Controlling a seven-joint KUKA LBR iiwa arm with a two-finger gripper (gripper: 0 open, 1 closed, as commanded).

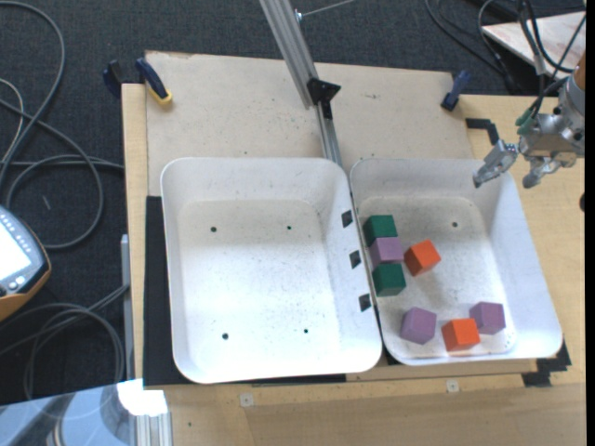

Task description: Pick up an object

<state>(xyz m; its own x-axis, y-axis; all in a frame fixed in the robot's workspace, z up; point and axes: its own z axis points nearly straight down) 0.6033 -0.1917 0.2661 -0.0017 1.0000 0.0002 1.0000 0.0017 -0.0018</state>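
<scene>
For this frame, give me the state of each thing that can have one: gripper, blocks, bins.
gripper: open, holding nothing, above the right bin's far right corner.
right bin: holds seven blocks.
green blocks: two, resting by the divider wall with a purple block between them.
purple blocks: three, resting, ungrasped.
orange blocks: two, resting, ungrasped.
left bin: no blocks inside.

light is even and fairly bright, falling from above with soft, short shadows. the two white bins (260, 179) are washed out, their walls nearly without detail. the dark carpet (65, 26) stays dim. the picture is grainy and a little soft; the near left corner shows a pale blurred glare patch (84, 416).
</scene>
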